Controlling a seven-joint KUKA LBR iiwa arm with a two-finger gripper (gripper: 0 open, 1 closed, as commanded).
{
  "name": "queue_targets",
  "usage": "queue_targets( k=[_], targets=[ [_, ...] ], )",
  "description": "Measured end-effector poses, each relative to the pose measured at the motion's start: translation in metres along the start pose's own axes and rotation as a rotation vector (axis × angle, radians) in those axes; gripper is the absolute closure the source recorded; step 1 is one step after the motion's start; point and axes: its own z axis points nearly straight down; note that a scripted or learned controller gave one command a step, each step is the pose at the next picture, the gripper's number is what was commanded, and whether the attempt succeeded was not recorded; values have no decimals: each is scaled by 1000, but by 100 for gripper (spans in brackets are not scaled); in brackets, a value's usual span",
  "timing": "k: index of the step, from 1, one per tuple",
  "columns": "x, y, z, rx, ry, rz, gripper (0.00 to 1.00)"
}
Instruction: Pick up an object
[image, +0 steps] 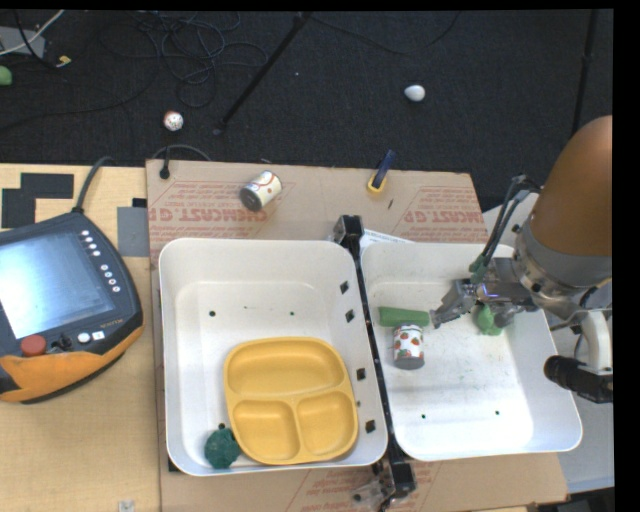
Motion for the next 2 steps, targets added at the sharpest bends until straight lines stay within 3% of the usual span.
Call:
queue_targets(
  k=[1, 2],
  targets=[
    [105, -37, 96, 13, 4, -8, 0],
    [138, -39, -29, -10, 4, -5, 0]
  ],
)
